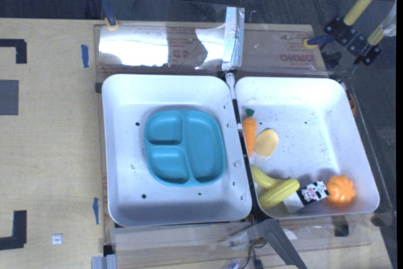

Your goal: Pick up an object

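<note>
— Though not yet begun on any grasp, looks like step one: choosing a target. Nothing lifted, judging by how flat everything lies.

— Agreed. And the gripper?

— Cannot tell its state from this view. Best not to guess.

— Fair. On to the bins, then.

— Left bin (113,154): holds a teal plate (186,147) with three wells, lying flat near the middle.

— And the right bin (302,91)?

— Holds all the small pieces, so look there for the task's thing. Carrot (250,134) against the left wall, green top toward the far side. Yellow piece (266,142) touching it on the right. Nearer the front, banana (279,192), curved, by the front-left corner. Just beside that, black-and-white toy (313,192), then pumpkin (340,189), touching or nearly so, all close to the front wall.

— So which to go for?

— Probably the pumpkin or the yellow piece, as a judgement: both rounded, each with bare floor on one side.

— And the next move?

— Calls for reaching in from the right, centring over one piece in the right bin, coming down with room either side of it, then closing and lifting straight up.

— Risks?

— Crowding along the front wall. Could easily nudge the toy while going for the pumpkin, or catch the bin's edge. Could also slip off the carrot, lying tight to the wall.
</note>
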You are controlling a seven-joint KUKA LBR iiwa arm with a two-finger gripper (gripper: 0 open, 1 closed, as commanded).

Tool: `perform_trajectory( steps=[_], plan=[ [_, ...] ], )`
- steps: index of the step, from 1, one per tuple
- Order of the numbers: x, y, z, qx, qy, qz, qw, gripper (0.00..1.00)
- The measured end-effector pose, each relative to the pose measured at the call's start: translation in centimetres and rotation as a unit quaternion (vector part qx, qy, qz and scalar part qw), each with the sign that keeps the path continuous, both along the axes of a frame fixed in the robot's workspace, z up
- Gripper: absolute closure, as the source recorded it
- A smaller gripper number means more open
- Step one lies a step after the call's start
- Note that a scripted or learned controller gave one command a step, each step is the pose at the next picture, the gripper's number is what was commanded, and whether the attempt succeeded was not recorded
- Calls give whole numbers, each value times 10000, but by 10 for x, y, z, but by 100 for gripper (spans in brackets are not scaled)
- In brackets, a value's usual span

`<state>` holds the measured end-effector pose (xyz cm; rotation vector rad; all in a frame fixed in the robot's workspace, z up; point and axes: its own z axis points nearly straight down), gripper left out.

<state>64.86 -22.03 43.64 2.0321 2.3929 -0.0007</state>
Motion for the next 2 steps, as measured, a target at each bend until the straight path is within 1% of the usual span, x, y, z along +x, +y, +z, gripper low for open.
perform_trajectory(
  steps=[1,2],
  plan=[
    [12,101,-88,17,20,100,9999,100],
    [-57,64,2,-6,-38,-528,9986,100]
  ],
)
